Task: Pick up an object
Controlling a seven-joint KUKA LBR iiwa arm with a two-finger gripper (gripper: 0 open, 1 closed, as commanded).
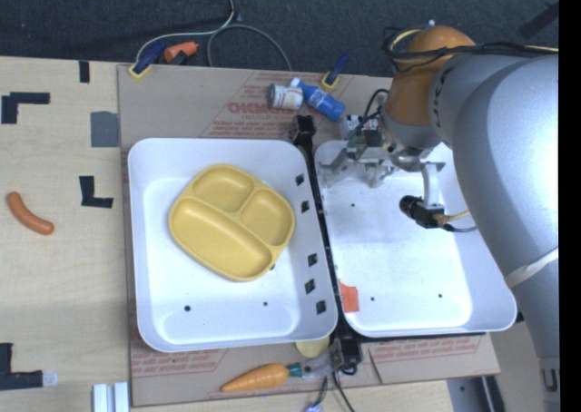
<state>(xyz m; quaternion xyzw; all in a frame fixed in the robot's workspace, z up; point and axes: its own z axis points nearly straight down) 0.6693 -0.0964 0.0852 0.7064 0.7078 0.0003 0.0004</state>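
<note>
Cardboard-topped bench (227,111): yellow tray (232,220) in left bin (154,310), carrot (255,377) outside.

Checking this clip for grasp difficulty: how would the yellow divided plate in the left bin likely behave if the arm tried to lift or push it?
The yellow plate looks moulded and rigid, so it probably would not flop. It lies flat and wide in the left bin, so it would likely slide rather than roll or tip. Its low rounded rim seems hard to pinch from above.
</note>
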